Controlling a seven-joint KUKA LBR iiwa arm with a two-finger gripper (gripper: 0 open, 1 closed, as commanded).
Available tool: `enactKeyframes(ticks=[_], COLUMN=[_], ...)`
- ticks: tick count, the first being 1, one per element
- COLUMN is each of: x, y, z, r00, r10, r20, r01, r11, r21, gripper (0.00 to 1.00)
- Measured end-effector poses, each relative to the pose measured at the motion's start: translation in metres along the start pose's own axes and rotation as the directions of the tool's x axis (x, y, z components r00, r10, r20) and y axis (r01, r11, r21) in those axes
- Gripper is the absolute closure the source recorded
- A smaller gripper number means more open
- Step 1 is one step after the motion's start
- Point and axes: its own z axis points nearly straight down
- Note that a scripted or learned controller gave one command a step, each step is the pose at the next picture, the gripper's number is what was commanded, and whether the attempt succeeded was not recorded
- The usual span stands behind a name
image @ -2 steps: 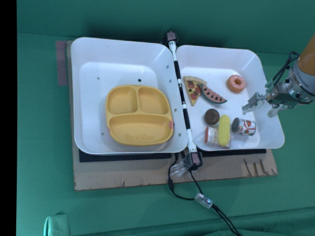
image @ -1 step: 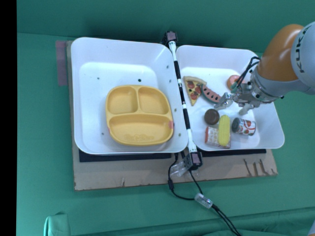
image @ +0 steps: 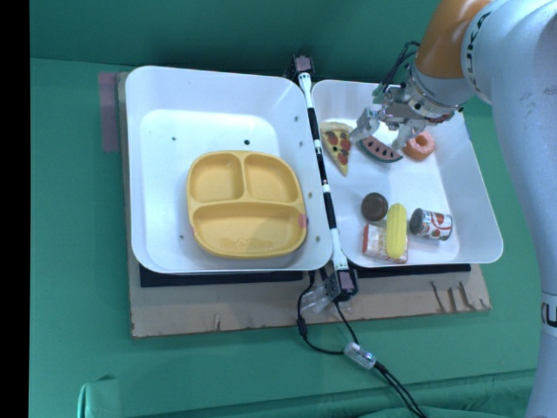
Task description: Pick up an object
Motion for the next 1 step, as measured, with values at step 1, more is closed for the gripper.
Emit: enactKeyframes(ticks=[1], x=[-0.0027], y=[0.0036], z=[-0.0183], r00=[1.0], r10=[0.004], r20=[0.007], r01=[-0.004], r11=[1.0], r21=[-0.016], gripper=[1.0])
